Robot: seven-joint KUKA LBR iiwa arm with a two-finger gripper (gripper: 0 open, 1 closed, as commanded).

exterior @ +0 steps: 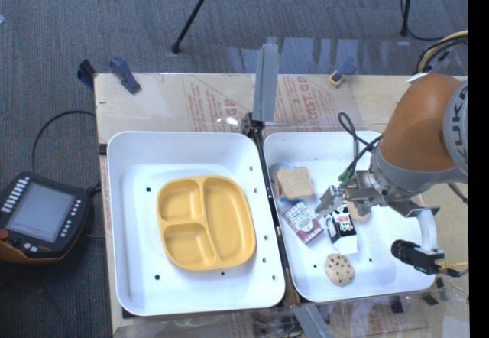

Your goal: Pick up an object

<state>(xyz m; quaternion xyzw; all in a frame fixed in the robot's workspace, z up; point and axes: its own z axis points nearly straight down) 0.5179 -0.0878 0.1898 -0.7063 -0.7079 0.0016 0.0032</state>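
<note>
Right bin (306,153) holds the loose items: a slice of bread (295,182) near its left wall, a small maroon packet (303,222) just below the bread, a black and white packet (341,223) to the right of that, and a round cookie (338,269) toward the front edge. Jaws (345,203) sit low over the middle of this bin, directly above the black and white packet and close to its upper end; the metal parts blur together there, so cannot tell how far apart they stand, nor whether anything is caught between them. A small tan piece (360,213) shows just right of the packet, partly under the wrist, too hidden to identify. Arm (420,138) comes in from the right, its orange band bulking over the bin's right side, black cable looping from it. Left bin (130,168) carries a yellow divided plate (206,220) with three compartments, lying flat near centre. Both bins rest side by side on the worktop (176,95), touching along the middle divider. A handheld screen unit (40,214) lies on the carpet at left.
</note>
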